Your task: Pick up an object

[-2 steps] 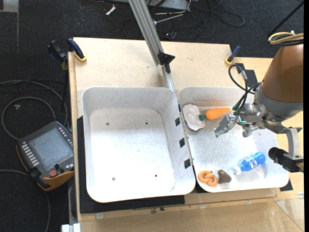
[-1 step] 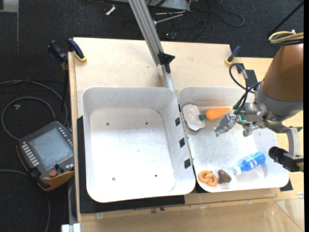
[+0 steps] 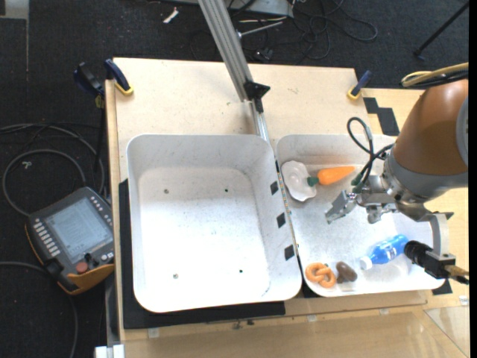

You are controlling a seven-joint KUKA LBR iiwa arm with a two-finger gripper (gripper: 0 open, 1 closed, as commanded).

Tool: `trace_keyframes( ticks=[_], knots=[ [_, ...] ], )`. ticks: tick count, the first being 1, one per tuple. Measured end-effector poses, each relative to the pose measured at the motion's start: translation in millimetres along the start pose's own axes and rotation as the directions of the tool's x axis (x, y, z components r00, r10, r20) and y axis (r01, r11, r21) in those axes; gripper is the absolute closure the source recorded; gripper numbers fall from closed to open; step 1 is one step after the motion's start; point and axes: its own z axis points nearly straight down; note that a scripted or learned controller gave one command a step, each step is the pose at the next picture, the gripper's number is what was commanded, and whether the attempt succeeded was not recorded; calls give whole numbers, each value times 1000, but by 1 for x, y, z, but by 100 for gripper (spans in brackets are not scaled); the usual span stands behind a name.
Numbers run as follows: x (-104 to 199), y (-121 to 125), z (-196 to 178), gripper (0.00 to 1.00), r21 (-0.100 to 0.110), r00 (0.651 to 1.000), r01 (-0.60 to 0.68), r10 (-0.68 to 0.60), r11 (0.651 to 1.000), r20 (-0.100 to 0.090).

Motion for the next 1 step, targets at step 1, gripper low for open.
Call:
trace_keyframes(
  ticks=[1],
  knots=[
    [1, -2, 64, 0, 3, 1000, 0, 0, 1000, -1]
  ],
)
